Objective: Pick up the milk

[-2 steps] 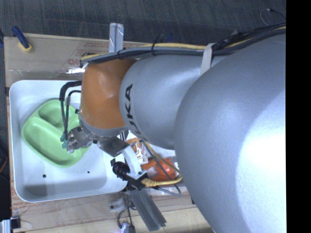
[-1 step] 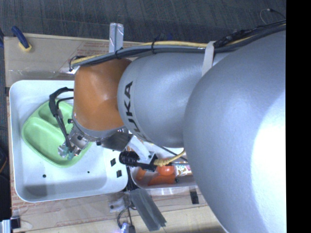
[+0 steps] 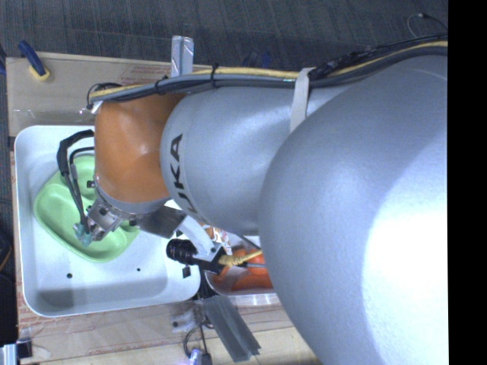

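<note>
Grey KUKA arm [image 3: 319,204] covers most of the view, its orange band [image 3: 129,154] lying over the left bin [image 3: 46,295]. Gripper [image 3: 85,233] sits low at the near edge of a pale green bowl-like dish [image 3: 53,207] in that bin, its tip touching or just above the dish's surface. Whether the claw is released or clenched cannot be told from this angle, and nothing can be seen held in it. A black cable loop [image 3: 67,158] hangs off the wrist over the dish. The milk is uncertain. A small patch of white printed packaging [image 3: 218,239] with red and dark marks peeks from under the arm, where the two bins meet. It may be the carton, but too little shows to be sure. It lies well apart from the gripper, just above a black fitting [image 3: 179,251] on the arm. An orange-red object [image 3: 247,276] lies in the right bin below it, mostly hidden. A yellow cable [image 3: 251,74] runs along the arm. A blue-and-yellow clamp [image 3: 32,58] rests on the wooden bench [image 3: 76,78] at far left.
</note>
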Controlling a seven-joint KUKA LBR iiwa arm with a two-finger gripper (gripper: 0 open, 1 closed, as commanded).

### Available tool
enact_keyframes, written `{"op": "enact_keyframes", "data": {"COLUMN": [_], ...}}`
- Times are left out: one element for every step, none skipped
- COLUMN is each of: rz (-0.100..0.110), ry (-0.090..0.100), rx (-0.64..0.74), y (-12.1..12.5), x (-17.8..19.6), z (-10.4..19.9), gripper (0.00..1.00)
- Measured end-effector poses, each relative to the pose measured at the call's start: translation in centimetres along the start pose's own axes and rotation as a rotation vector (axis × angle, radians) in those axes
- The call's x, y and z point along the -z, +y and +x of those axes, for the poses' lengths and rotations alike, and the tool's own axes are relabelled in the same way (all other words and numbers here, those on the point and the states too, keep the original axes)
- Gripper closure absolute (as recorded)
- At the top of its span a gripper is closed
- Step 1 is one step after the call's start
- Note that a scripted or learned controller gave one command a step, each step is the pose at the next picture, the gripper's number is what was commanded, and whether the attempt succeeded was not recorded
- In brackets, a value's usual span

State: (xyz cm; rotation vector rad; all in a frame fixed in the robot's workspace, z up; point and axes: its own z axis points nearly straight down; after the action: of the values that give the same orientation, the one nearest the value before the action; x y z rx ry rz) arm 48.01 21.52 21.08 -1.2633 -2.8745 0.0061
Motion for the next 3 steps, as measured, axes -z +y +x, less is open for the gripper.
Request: {"op": "enact_keyframes", "data": {"rz": [0.001, 0.001, 0.001], "ry": [0.000, 0.000, 0.001], "rx": [-0.309, -0.751, -0.565], "y": [-0.5, -1.4, -5.9], "x": [0.2, 0.6, 5.6], "z": [0.0, -1.1, -6.2], "gripper": [1.00, 1.00, 1.00]}}
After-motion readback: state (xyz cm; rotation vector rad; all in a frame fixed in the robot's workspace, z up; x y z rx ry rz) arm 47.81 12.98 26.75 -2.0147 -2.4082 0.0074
